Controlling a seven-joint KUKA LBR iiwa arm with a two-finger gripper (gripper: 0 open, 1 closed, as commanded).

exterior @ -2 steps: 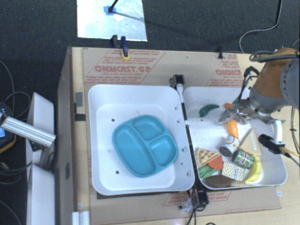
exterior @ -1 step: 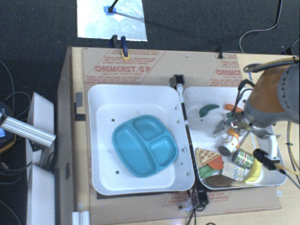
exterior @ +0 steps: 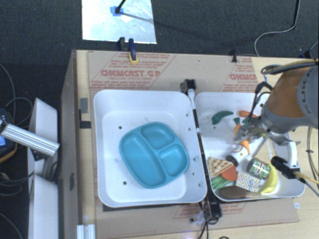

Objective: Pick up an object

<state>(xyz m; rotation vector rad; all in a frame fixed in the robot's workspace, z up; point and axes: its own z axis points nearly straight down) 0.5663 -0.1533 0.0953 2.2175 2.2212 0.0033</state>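
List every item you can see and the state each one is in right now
Blue divided plate: flat in the left bin, nothing on it.
Green can: on its side in the right bin.
Banana: lying by the right bin's near corner.
Waffle piece: flat beside the divider.
Gripper: low over the right bin's middle.

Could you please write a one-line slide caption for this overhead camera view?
Grey KUKA arm's gripper over the toy-filled right white bin; a blue three-compartment plastic tray sits in the left white bin.

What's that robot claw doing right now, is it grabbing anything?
Two-finger gripper: low inside the right white bin, over the cluttered toys; open or closed cannot be told, and no object is visibly between its tips.
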